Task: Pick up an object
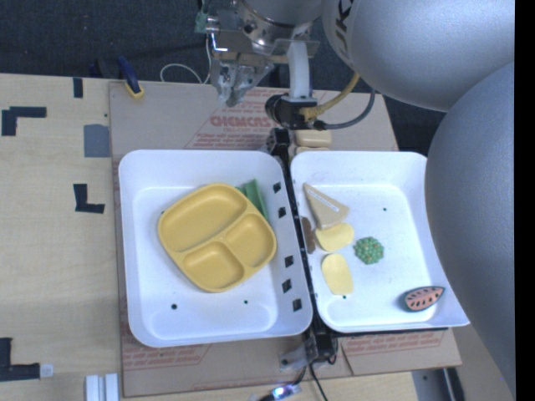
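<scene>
Nothing lifted yet: the gripper [235, 83] hangs above the bench beyond the left bin [138, 224]'s far edge, jaws near together and pinching nothing, while the candidates, green ball [369, 250] among them, sit in the right bin [401, 178], so descent and grasp remain.

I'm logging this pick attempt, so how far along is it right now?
Nothing looks done yet. The gripper hangs above the bench behind the bins, with no object visible between its fingers. The yellow tray lies in the left bin; the broccoli and yellow pieces lie in the right bin. Reaching in, grasping and lifting are all left.
</scene>
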Controlling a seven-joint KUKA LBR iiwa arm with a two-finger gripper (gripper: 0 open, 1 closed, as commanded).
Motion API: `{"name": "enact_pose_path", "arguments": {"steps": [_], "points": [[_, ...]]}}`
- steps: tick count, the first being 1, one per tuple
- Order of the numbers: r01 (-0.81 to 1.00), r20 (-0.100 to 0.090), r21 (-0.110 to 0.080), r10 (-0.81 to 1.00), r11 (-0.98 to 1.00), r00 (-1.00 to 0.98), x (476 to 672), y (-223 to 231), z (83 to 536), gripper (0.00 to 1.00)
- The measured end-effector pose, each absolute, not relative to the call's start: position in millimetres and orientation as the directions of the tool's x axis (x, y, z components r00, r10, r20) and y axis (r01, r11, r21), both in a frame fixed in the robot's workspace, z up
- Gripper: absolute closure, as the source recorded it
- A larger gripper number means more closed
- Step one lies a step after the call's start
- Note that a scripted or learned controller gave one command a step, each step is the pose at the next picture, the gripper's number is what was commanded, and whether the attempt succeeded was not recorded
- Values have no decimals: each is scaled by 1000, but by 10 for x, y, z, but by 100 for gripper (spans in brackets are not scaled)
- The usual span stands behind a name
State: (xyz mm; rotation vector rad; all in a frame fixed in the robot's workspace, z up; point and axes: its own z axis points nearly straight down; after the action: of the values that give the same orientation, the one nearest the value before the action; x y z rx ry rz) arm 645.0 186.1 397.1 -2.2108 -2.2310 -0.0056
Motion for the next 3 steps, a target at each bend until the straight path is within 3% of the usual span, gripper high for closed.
{"name": "enact_pose_path", "arguments": {"steps": [1, 2, 3], "points": [[1000, 3, -2, 1000, 9, -9, 5321, 2025, 4224, 100], [1000, -8, -21, 1000, 4, -4, 4941, 2335, 2280, 100], [1000, 4, 14, 1000, -4, 4, 5002, 1672, 3867, 100]]}}
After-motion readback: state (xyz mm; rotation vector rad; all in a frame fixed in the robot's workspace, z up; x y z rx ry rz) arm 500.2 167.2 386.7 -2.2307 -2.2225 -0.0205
